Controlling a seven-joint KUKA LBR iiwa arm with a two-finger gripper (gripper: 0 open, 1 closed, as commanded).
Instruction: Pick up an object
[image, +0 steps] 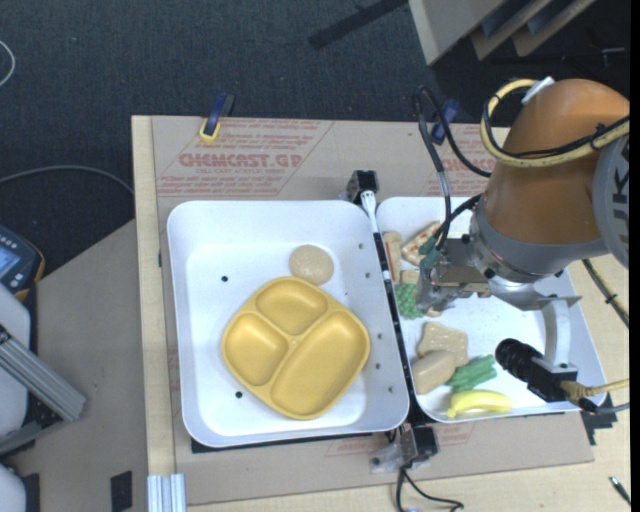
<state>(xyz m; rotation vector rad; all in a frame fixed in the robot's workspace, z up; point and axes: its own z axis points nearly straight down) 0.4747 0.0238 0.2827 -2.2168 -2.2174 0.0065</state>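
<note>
Two shallow white bins stand side by side on the worktop (250, 160). The left bin (185, 300) holds one glossy yellow plate (295, 345) with three compartments and one flat beige disc (312, 264) near the plate's far edge. The right bin (500, 320) holds one yellow banana (478, 403), one green pod (472, 373) just beside it, what seem to be two tan chunks (438, 355) and one frilly green piece (408, 298). The arm (560, 190) bends down over the right bin. The tool (440, 285) is low, just beside the frilly green piece. I cannot tell how far it is open.
</note>
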